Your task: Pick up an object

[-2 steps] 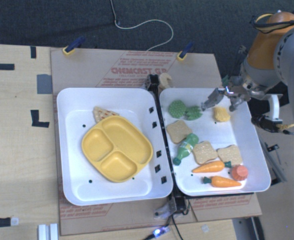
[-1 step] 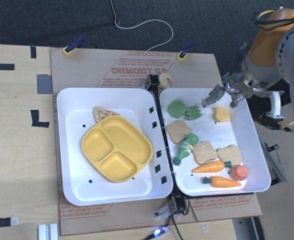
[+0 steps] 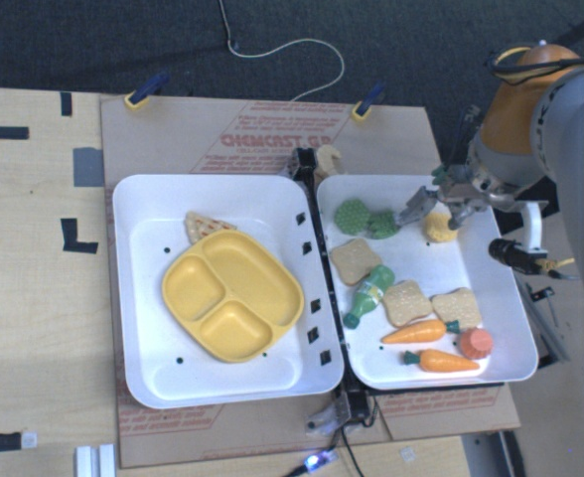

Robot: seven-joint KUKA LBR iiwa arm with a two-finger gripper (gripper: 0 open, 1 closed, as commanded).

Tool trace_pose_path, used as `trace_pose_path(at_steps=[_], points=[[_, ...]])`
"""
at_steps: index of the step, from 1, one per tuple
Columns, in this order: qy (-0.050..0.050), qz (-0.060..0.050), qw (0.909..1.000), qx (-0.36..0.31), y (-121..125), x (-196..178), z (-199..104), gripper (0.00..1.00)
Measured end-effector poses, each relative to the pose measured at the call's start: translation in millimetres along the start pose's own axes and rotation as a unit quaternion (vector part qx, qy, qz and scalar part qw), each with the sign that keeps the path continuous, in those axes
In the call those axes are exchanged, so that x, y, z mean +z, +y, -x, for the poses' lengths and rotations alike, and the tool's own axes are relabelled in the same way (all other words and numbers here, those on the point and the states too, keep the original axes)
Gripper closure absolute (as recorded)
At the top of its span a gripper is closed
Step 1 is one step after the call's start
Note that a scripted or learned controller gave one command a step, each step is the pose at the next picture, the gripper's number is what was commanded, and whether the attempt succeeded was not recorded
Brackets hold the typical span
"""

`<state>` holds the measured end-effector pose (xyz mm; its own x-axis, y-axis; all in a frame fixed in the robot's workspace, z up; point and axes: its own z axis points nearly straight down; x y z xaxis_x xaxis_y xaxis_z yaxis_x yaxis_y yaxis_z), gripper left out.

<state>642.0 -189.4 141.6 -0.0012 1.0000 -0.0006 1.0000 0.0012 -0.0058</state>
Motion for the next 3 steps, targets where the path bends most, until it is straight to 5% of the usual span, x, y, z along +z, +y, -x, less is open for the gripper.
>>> trace_pose_path(at_steps=[1, 2, 3], points=[[-0.002, 0.004, 1.0, -0.001, 1, 50, 0, 0.0], [-0.002, 0.006, 1.0, -0.002, 3, 36, -1, 1.0], [0.0, 0.005, 1.0, -0.001, 8, -19, -11, 1.0]])
